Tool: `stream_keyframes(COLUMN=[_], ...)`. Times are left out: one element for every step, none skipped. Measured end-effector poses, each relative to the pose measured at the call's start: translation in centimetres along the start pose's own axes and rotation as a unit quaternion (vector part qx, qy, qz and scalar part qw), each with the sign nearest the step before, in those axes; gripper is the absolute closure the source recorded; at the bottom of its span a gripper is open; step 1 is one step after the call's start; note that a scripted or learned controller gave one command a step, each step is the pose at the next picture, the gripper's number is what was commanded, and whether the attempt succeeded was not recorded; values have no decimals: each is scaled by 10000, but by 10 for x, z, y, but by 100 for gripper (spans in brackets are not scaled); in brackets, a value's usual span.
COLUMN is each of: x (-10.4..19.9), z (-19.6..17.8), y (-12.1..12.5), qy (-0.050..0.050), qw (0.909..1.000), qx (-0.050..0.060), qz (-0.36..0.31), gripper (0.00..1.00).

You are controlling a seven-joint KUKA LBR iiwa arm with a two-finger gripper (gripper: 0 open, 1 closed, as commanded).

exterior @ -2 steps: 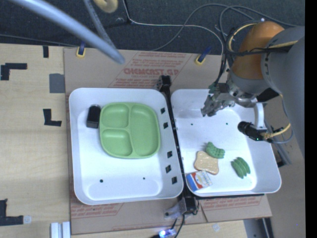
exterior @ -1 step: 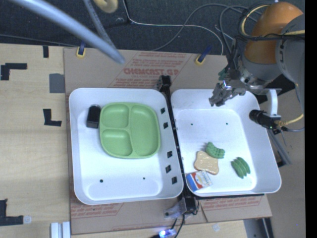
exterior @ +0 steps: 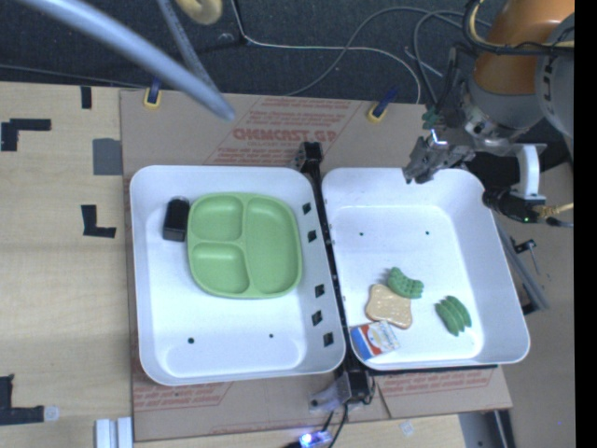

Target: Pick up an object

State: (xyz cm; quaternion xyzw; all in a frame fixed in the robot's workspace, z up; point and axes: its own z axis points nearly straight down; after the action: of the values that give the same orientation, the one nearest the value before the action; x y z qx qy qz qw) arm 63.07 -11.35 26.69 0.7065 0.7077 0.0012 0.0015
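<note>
White plastic forms both shallow bins on the table [exterior: 65, 278], which lie side by side on a sheet of brown cardboard [exterior: 280, 124]. The left bin [exterior: 154, 343] holds a green divided plate [exterior: 245, 246] with three compartments, and a small black block [exterior: 175, 219] lies just beside the plate's left edge, touching or nearly touching it. The right bin [exterior: 438, 222] holds four small things, all in its near half: a tan piece shaped like a slice of toast [exterior: 389, 307], a dark green knobbly piece [exterior: 406, 284] touching the toast's far right edge, a second green piece [exterior: 454, 315] apart to the right, and a small red, white and blue packet [exterior: 376, 338] at the near left corner, just beside the toast.

The grey arm [exterior: 522, 54], with its orange band, reaches in from the far right. Its hand [exterior: 427, 161] hangs over the far rim of the right bin, well apart from the four things in the near half. Nothing sits between its fingers; whether they are spread or closed I cannot tell, for they are dark and small against the rim.

Black cables [exterior: 373, 35] trail across the dark surface beyond the cardboard.
</note>
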Motion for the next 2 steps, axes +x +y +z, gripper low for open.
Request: stream_keyframes(x=[46,92], z=[9,27], y=[-26,-39], qy=[1,4], qw=[10000,10000], qx=[33,35], qz=[-6,-14], gripper=[100,100])
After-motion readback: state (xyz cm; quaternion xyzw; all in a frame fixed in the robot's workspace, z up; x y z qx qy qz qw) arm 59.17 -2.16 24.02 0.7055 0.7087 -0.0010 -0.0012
